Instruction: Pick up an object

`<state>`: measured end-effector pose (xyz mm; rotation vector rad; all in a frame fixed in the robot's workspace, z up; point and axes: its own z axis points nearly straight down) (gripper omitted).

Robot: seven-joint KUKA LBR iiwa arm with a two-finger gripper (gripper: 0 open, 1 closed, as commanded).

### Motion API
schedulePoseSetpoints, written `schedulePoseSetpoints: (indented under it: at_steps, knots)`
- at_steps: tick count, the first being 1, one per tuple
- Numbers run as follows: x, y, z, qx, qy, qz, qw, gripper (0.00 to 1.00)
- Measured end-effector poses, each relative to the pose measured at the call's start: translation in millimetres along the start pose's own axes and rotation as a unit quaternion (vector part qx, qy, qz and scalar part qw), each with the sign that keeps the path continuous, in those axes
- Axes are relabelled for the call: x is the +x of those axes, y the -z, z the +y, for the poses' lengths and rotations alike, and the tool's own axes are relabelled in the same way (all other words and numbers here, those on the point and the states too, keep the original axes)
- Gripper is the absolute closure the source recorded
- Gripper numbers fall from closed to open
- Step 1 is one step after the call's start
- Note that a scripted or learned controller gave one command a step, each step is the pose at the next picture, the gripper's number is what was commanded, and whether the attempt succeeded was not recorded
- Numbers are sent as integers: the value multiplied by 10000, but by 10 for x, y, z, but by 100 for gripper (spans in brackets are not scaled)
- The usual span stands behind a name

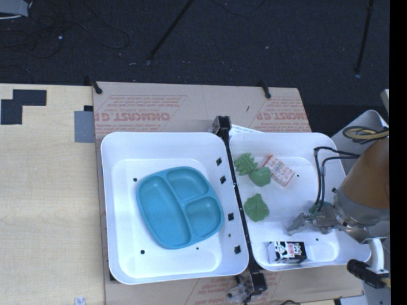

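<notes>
In the right bin (331, 250) lie a green leafy toy (245, 164), a green lump (260, 176) beside it, another green piece (257, 207), a red-and-white packet (280, 170) and a small black-and-white carton (287, 251) near the front wall. My gripper (304, 221) hangs low over the right bin's floor, right of the lower green piece and just above the carton. It touches none of the objects. The grey arm with its orange band (369, 176) comes in from the right.
The left bin (117, 151) holds a blue divided plate (178, 205). A black divider with clips (230, 196) runs between the bins. Cardboard lies under both bins, and a black cable (324, 164) loops over the right bin.
</notes>
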<state>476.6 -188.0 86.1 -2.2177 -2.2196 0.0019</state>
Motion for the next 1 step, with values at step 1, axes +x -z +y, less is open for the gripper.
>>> schedulePoseSetpoints:
  at_steps: [1]
  knots:
    - [-29,121,3,-12,-31,-16,10000,100]
